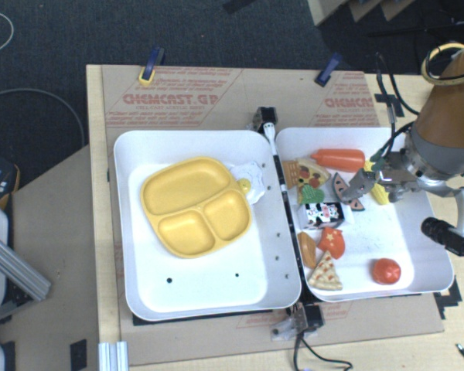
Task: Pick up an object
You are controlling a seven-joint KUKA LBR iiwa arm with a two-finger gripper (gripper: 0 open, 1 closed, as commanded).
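The right bin (421, 234) holds several toy foods. An orange carrot (339, 159) lies at the back, with a pizza slice (304, 174) to its left. A dark wedge (339, 183) and a black-and-white block (323, 215) sit mid-left. Nearer the front are a red pepper piece (332, 243), a second pizza slice (325, 273) and a red tomato (386, 270). My gripper (359, 189) hangs over the bin's back middle, just right of the dark wedge. A small yellow piece (381, 195) shows right beside it.
The left bin (131, 246) holds a yellow divided plate (193, 205) with a toy fried egg (247, 182) at its right edge. A black clip (266, 119) sits at the back between the bins. The arm's body (448, 122) looms over the right bin's back right corner.
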